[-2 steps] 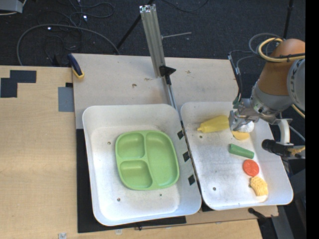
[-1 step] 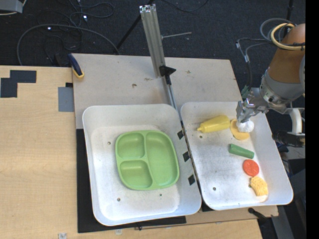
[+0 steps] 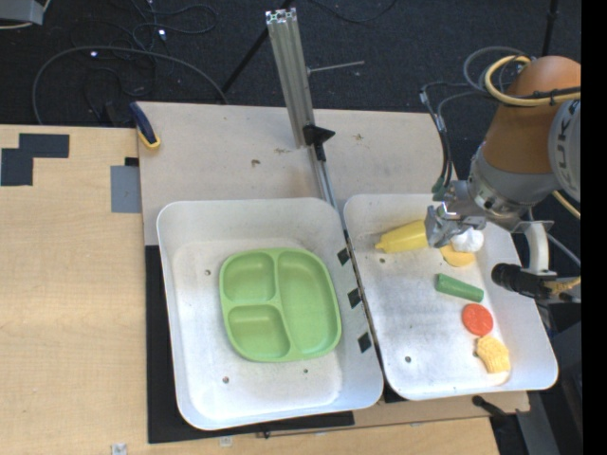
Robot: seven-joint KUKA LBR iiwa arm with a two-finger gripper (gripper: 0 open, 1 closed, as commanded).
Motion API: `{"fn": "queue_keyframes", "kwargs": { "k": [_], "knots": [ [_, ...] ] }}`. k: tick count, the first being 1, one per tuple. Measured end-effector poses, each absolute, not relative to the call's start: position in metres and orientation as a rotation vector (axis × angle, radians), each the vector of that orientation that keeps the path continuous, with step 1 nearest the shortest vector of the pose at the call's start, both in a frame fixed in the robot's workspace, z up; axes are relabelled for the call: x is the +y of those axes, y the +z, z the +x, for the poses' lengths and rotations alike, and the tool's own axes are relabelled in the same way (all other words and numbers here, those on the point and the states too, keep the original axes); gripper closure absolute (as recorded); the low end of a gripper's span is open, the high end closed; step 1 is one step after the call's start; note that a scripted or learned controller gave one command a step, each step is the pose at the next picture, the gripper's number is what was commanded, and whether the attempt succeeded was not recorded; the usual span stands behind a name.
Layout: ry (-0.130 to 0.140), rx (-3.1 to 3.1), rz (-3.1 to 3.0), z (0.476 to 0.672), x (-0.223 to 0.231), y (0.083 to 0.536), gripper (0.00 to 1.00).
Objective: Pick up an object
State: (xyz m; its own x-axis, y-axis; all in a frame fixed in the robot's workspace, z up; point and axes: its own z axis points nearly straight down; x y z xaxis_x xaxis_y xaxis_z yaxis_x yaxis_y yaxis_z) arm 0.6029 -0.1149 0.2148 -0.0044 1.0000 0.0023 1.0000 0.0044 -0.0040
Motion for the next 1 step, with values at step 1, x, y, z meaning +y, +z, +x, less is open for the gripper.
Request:
{"fn": "queue_keyframes", "kwargs": {
  "k": [1],
  "knots": [
    [0.001,-2.224,-2.213,0.595,-0.0615,0.2252,1.0]
  ]
}}
